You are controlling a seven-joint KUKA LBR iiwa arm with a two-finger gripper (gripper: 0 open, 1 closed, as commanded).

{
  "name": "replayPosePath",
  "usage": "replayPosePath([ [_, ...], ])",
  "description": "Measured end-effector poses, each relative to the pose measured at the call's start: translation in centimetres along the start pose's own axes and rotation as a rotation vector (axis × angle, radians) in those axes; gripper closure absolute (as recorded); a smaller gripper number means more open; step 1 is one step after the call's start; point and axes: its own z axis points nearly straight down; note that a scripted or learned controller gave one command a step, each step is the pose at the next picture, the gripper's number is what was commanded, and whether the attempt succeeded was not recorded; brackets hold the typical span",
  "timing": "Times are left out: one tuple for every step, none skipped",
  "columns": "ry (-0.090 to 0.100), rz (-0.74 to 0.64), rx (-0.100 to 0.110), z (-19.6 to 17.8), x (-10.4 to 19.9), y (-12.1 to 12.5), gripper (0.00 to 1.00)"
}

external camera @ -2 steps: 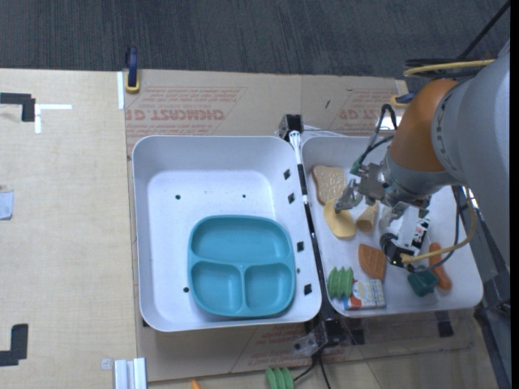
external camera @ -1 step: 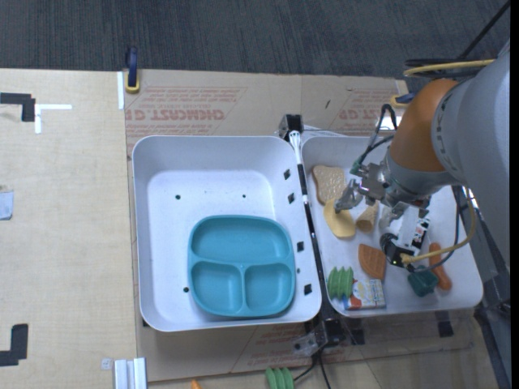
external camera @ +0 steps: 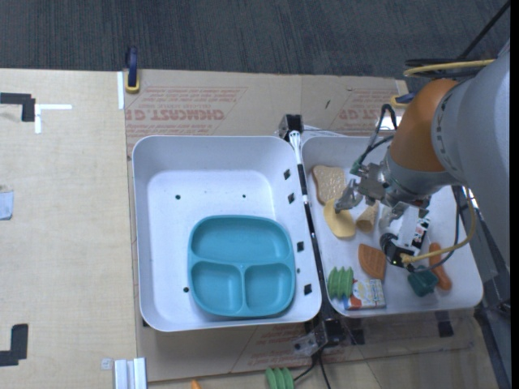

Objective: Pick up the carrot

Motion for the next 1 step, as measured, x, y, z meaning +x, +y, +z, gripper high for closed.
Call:
replayPosePath([
  [0.000,0.000,0.000,0.00,0.00,0.00,0.00],
])
